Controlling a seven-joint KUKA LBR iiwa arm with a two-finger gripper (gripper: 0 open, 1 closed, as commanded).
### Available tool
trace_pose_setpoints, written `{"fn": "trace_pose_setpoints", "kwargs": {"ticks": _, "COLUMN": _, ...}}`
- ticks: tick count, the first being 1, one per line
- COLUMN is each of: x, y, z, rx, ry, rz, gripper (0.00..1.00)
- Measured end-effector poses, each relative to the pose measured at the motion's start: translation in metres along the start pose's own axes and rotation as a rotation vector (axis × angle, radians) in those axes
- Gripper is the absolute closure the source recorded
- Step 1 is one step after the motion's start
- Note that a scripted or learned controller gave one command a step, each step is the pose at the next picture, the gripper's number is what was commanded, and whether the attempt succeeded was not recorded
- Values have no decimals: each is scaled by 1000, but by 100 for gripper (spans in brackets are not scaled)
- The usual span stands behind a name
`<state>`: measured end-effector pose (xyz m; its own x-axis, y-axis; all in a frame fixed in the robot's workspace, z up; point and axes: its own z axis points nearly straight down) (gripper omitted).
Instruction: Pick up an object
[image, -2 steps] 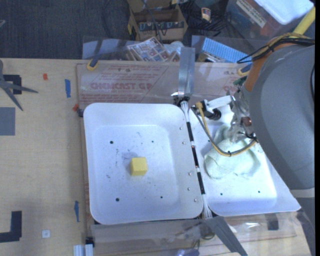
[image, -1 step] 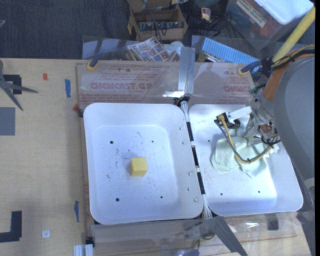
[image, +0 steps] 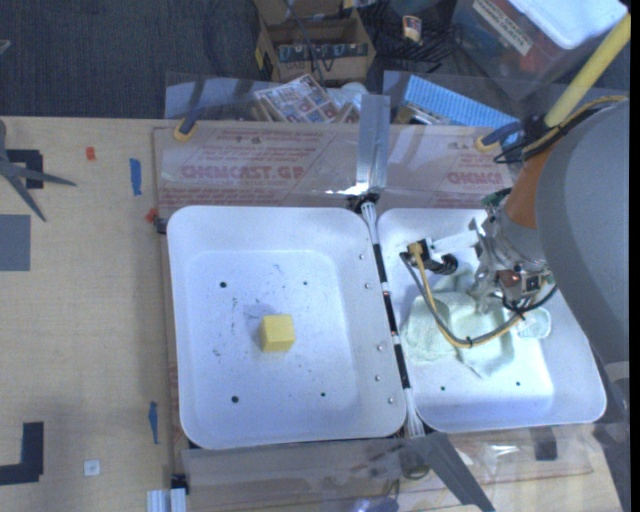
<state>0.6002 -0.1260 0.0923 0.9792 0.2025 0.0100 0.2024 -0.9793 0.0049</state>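
Note:
A small yellow cube (image: 278, 333) lies near the middle of the left bin (image: 200, 250). The arm comes in from the right and reaches down into the right bin (image: 560, 395). Its gripper (image: 486, 300) sits low over a heap of pale, greenish-white soft items (image: 440, 332) in that bin's middle. A yellow cable (image: 432, 300) loops from the wrist down across those items. The gripper's body and cabling hide its tips from above.
A raised divider (image: 385, 300) separates the two bins. Clear plastic sheeting (image: 270, 165) stands behind them. The bulky grey arm (image: 595, 220) overhangs the right bin's right side. Wooden bench surface (image: 70, 330) extends to the left.

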Motion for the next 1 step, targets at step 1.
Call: {"fn": "trace_pose_setpoints", "kwargs": {"ticks": 1, "x": 63, "y": -48, "z": -92, "rx": 6, "ry": -9, "rz": -2, "gripper": 100}}
